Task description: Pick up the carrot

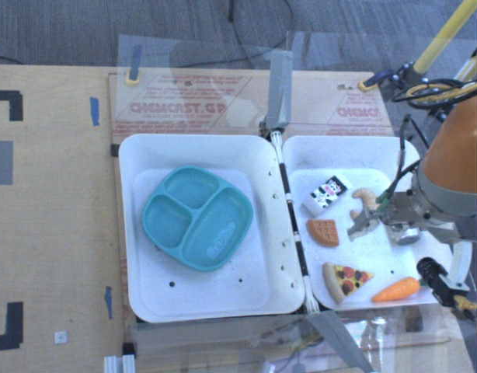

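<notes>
The carrot is a small orange toy lying flat near the front right corner of the right bin, its thin tip pointing left. My gripper hangs over the middle of the same bin, up and to the left of the carrot and well apart from it. Nothing shows in its grasp. The grey wrist and orange band of the arm come in from the right and cover the bin's right side.
The right bin also holds a black-and-white carton, a tan curved piece just behind the gripper, an orange waffle piece and a pizza slice left of the carrot. A teal divided plate lies in the left bin.
</notes>
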{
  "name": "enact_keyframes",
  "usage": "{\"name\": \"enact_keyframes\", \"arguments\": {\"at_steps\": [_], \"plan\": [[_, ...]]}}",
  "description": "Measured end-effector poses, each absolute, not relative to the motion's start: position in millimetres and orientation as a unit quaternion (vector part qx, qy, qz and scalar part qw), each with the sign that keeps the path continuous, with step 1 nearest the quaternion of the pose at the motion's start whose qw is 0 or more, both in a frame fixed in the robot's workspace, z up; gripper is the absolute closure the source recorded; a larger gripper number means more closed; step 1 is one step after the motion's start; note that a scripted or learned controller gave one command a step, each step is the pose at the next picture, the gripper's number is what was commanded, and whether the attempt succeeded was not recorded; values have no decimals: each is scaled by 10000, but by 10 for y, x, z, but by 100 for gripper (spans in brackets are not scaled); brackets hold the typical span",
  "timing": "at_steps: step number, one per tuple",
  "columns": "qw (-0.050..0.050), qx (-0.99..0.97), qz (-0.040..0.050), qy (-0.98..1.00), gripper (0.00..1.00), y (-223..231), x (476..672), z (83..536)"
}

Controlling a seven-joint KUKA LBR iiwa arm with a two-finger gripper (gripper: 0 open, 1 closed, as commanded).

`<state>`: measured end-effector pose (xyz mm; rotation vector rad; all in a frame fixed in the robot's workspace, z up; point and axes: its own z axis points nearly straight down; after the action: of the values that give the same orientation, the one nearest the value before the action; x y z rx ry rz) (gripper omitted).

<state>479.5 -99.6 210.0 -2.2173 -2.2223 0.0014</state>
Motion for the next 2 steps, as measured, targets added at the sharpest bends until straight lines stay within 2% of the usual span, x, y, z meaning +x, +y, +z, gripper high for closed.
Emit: {"name": "enact_keyframes", "arguments": {"at_steps": [1, 2], "plan": [[-52, -6862, -42, -7274, 0, -1199, 5007, 894], [-68, -5681, -25, -8229, 0, -973, 5344, 896]]}}
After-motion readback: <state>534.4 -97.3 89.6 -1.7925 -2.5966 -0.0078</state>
